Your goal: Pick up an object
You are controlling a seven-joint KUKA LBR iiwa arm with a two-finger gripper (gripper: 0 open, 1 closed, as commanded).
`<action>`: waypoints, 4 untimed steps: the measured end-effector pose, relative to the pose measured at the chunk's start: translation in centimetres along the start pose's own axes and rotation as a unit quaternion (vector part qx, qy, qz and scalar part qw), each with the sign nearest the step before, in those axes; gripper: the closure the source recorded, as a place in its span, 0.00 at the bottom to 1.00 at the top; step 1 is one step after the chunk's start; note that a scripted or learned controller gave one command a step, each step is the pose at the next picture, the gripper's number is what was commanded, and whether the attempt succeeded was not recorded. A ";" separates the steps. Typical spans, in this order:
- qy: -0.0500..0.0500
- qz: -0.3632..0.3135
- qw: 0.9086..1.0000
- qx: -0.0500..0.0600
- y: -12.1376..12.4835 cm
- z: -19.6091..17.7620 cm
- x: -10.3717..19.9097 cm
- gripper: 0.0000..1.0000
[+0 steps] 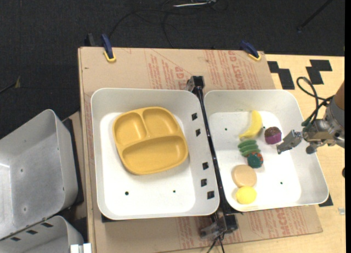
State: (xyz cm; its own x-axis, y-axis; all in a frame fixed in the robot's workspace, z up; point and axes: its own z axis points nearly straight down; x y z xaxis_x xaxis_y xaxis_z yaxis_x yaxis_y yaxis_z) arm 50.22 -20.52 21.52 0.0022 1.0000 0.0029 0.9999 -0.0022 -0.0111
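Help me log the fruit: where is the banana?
The banana lies in the right bin, toward its far side, left of the purple fruit and above the green item.

High fixed camera, slanting down, both bins [148, 99]

Cut off and unclear at the right edge

The arm [341, 101] runs out of frame just behind the gripper [299, 141]; the small dark green toy [255, 160] left of the fingertips is too small to identify.

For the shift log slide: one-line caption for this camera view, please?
Gripper hovering at the right bin's edge near toy foods, nothing between its fingers; yellow plate in the left bin.
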 end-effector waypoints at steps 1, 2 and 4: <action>-0.001 -0.002 1.000 -0.005 0.3 -0.5 0.0 0.00; -0.001 -0.001 1.000 -0.004 0.7 3.9 0.2 0.00; -0.001 -0.001 1.000 -0.004 0.6 12.5 1.0 0.00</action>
State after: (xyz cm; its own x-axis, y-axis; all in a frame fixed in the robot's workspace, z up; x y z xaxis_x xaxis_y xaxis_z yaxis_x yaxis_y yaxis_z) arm 50.71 -19.47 8.98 0.0010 1.0000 0.0010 1.0000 -0.0010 -0.0032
